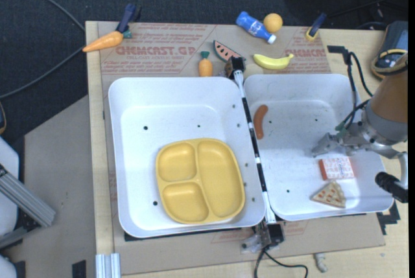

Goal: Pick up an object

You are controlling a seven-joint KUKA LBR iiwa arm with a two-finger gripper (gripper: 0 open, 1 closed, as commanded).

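While reaching from right, pincer [332, 140] low — above cracker [337, 168].

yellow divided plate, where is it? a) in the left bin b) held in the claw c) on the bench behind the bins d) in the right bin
a: the yellow divided plate lies flat on the floor of the left bin, while the right bin holds the sausage, the red and white card and the pizza slice.
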